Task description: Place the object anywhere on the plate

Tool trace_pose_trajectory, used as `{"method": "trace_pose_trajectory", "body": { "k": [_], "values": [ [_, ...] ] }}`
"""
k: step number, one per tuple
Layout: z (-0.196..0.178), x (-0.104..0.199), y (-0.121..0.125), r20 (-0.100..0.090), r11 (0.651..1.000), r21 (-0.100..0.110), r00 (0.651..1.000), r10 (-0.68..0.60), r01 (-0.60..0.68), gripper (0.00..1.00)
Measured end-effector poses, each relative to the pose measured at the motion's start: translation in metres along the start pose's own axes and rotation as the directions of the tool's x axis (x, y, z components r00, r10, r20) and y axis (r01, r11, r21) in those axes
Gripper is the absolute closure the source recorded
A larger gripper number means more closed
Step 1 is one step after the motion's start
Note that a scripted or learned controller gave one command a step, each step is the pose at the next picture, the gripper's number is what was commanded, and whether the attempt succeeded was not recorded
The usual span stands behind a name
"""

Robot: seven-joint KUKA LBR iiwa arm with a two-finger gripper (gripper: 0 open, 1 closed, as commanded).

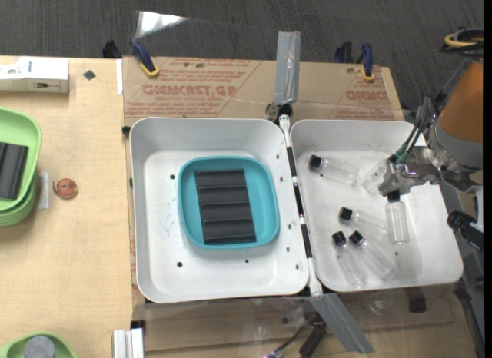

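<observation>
The gripper [393, 182] hangs low in the right bin [430, 272]; how its fingers stand I cannot tell. A clear vial [397, 220] lies just below it.

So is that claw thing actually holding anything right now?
Gripper: low over the right bin, beside a clear vial; open or shut cannot be told.
</observation>
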State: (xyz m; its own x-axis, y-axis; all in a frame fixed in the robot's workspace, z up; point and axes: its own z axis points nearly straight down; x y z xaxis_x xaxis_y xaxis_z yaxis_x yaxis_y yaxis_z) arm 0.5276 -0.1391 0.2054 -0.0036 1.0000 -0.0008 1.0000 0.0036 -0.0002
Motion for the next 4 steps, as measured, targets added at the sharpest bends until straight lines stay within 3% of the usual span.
{"method": "trace_pose_trajectory", "body": {
  "k": [2,3,4],
  "values": [
    [0.015,0.141,-0.006,-0.001,0.979,0.005,0.979,-0.203,0.203,1.00],
    [0.006,0.203,-0.007,0.000,0.946,0.002,0.946,-0.323,0.323,1.00],
    [0.006,0.203,-0.007,0.000,0.947,0.002,0.947,-0.322,0.322,0.00]
  ]
}}
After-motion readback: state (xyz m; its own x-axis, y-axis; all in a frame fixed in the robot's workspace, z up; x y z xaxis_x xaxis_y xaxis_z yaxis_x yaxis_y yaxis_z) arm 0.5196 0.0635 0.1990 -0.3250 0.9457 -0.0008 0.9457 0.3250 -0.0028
